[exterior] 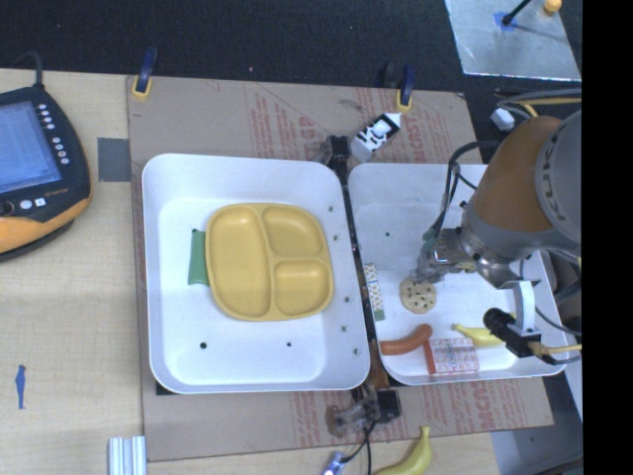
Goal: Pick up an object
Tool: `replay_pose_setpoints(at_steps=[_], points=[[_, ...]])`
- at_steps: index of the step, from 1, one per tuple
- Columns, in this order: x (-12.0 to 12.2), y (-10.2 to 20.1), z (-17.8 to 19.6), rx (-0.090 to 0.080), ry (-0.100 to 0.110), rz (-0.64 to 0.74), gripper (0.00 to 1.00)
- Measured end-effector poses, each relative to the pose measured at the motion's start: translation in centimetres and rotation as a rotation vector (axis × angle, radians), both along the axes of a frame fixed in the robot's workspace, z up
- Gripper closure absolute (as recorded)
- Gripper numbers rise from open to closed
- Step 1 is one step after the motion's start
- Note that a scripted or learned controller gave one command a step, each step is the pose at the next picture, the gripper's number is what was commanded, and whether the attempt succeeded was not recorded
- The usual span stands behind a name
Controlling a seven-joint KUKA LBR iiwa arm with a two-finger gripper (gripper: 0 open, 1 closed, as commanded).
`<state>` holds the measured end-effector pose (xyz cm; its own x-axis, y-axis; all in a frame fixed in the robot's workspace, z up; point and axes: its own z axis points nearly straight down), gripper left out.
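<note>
In the right bin, my gripper hangs low over the middle, right above a round chocolate-chip cookie, with its tip almost on the cookie's upper edge. An orange sausage lies near the bin's front wall. Beside it are a red-and-white packet and a small yellow banana. The grey arm with its orange band covers the bin's right side.
The left bin holds a yellow divided plate with a green flat piece sticking out under its left edge. A handheld pendant lies at far left. Another banana rests outside the bins at the front.
</note>
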<state>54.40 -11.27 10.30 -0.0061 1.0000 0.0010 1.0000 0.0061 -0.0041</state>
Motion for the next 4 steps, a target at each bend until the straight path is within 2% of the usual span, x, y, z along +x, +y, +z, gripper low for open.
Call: replay_pose_setpoints(at_steps=[1, 2, 3, 4], points=[[0.0, 0.0, 0.0, 0.0, 0.0, 0.001, 0.0], [0.0, -0.1, 1.0, 0.0, 0.002, 0.001, 1.0], [0.0, -0.1, 1.0, 0.0, 0.002, 0.002, 0.0], [-0.6, 1.3, -1.2, -0.001, 0.001, 0.0, 0.0]])
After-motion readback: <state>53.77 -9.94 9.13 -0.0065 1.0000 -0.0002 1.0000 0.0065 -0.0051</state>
